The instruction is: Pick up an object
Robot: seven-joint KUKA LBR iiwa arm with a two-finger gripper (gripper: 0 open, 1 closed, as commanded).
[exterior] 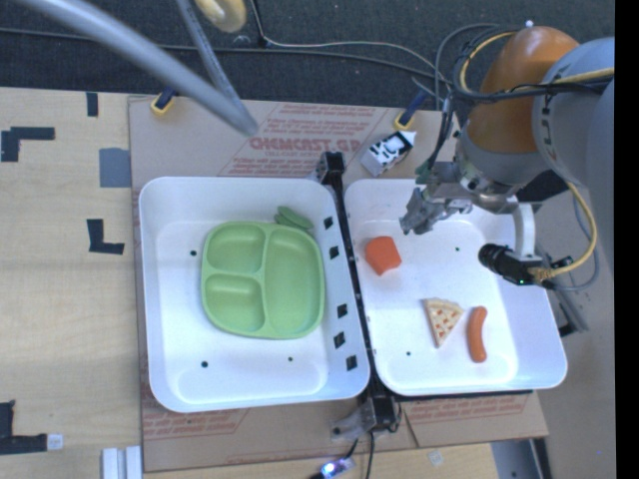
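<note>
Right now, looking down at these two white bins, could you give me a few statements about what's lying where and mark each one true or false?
1. The green divided plate lies in the left bin. True.
2. The orange block sits on the green plate. False: it lies in the right bin, apart from the plate.
3. The pizza slice and the sausage lie side by side in the right bin. True.
4. The end effector is lifting the sausage. False: it hangs over the far part of the right bin, near the orange block, and the sausage lies on the bin floor.
5. The right bin contains three food items. True.
</note>
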